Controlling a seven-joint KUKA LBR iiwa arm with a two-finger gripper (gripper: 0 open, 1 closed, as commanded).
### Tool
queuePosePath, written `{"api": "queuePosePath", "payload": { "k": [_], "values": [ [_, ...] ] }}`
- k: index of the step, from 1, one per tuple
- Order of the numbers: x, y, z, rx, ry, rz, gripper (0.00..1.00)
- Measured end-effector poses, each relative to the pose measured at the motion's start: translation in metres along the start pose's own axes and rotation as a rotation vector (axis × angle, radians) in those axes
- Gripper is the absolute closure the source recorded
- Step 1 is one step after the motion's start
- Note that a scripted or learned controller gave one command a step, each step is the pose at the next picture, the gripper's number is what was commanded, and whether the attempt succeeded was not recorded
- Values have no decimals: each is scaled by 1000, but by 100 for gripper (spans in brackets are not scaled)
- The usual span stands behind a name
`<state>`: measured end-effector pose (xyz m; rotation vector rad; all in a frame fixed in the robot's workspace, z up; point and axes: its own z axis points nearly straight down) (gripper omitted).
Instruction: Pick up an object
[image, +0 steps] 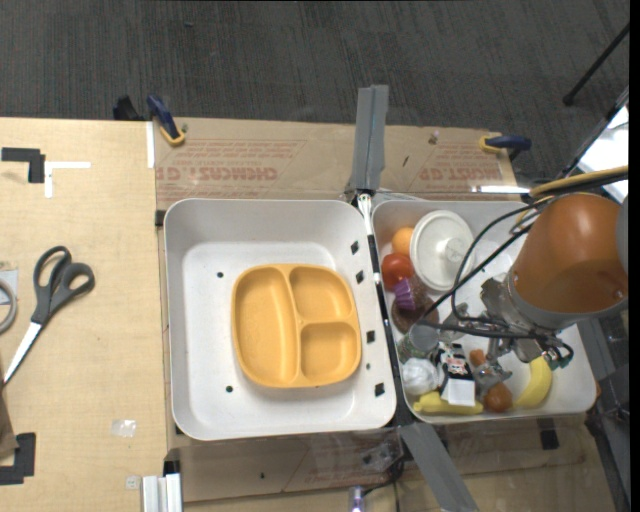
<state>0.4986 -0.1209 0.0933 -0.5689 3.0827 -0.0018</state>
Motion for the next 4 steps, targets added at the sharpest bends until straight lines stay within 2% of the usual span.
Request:
{"api": "queuePosePath", "payload": {
  "k": [1,2,3,4],
  "values": [
    [-79,-38,1,-1,1,95,0],
    [-52,-119,-13,2,0,54,0],
    [10,-103,1,-2,4,126,0],
    [-23,-116,0,1,0,29,0]
  ]
}}
